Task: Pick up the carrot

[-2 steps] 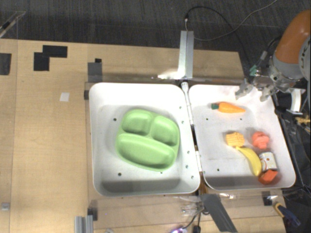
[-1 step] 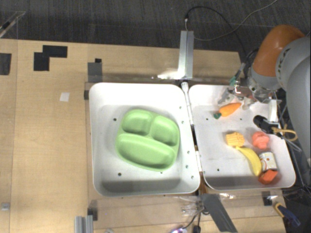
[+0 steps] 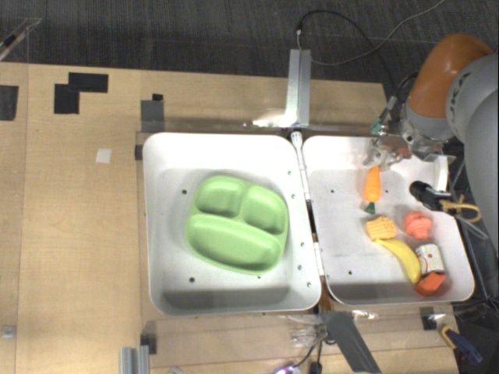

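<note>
The carrot [image 3: 373,184] is orange with a green stub at its near end. It lies lengthwise in the upper middle of the right bin [image 3: 343,271]. My gripper [image 3: 383,153] hangs at the bin's back edge, just above and behind the carrot's far tip. From this view I cannot see whether it touches the carrot. The grey arm with its orange band [image 3: 444,65] reaches in from the upper right.
Close to the carrot on its near right lie a yellow corn piece [image 3: 380,227], a banana [image 3: 402,258], a pink-red fruit [image 3: 419,224], a small white can [image 3: 429,257] and an orange item [image 3: 430,284]. A green divided plate [image 3: 236,223] sits in the left bin [image 3: 164,209].
</note>
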{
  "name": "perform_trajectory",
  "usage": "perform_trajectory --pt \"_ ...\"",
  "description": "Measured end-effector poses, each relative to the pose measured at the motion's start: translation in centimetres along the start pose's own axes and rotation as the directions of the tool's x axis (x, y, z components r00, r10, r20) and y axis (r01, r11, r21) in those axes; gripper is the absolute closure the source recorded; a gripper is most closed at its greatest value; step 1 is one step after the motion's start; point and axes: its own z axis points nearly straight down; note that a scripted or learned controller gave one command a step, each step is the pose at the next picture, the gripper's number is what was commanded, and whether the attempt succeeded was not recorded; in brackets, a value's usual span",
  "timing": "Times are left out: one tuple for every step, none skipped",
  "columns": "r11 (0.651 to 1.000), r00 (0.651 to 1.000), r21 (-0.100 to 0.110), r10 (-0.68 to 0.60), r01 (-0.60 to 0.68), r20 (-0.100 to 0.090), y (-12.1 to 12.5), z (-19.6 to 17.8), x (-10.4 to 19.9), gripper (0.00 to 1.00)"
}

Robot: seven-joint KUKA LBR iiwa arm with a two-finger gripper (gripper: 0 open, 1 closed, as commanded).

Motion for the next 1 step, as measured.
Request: perform_trajectory --pt "0.999 0.999 0.001 0.038 -0.038 -0.005 -0.7 -8.75 8.05 1.0"
